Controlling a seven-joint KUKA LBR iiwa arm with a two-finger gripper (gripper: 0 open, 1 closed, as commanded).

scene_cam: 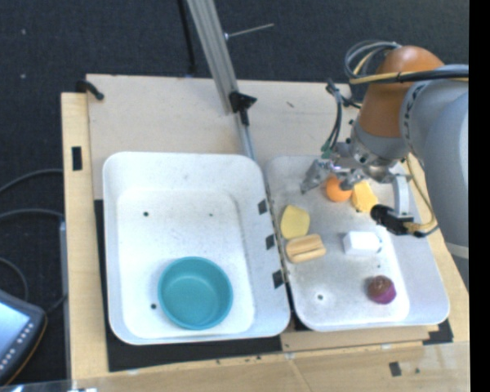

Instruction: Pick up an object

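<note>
My gripper (336, 172) hangs over the back of the right bin (416, 296), under the arm's orange band. Directly below it, partly covered, lies an orange ball (337, 190), and a yellow piece (363, 196) rests just to the ball's right. Whether the gripper touches either one is unclear. Further forward in the same bin lie a pale yellow rounded piece (294, 220), a tan block (305, 248), a small white block (361, 242) and a dark purple ball (381, 289).
The left bin (131, 178) holds a teal bowl (195, 292) near its front. A slanted metal rail (216, 51) rises behind the bins, ending at a black clamp near the divide. A black cable end (392, 219) hangs to the right of the gripper.
</note>
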